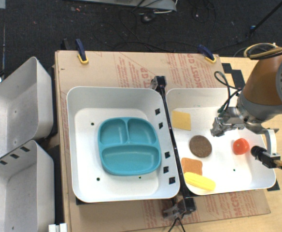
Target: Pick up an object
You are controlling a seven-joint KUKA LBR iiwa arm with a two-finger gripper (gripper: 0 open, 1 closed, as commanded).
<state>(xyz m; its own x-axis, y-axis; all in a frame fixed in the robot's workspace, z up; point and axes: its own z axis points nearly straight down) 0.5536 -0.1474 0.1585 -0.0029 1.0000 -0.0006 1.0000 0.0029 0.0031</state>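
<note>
You have two white bins side by side on the brown surface (131, 64). The left bin (83, 100) holds a teal divided plate (129, 146), lying flat near its middle. The right bin (257, 175) holds the loose things you could pick. A yellow square slice (181, 120) lies near its upper left, just beside the black divider between the bins. Below it, toward the middle, you see a brown round disc (200, 146). Near the lower left corner an orange slab (192, 166) lies flat, and a yellow banana-shaped piece (200, 181) sits just below it, touching or overlapping its lower edge. A red ball (240, 146) rests toward the right side of the bin, well apart from the disc.

The arm (269, 88) comes in from the right, grey with its orange band above the wrist, and its tool (219, 129) hangs over the right bin, between the yellow slice and the red ball and just up and right of the brown disc. You cannot tell from this angle how far the tool is open, and nothing can be seen gripped in it; all five items lie on the bin floor

Two more white bins (20, 100) stand off the surface at the left
</note>
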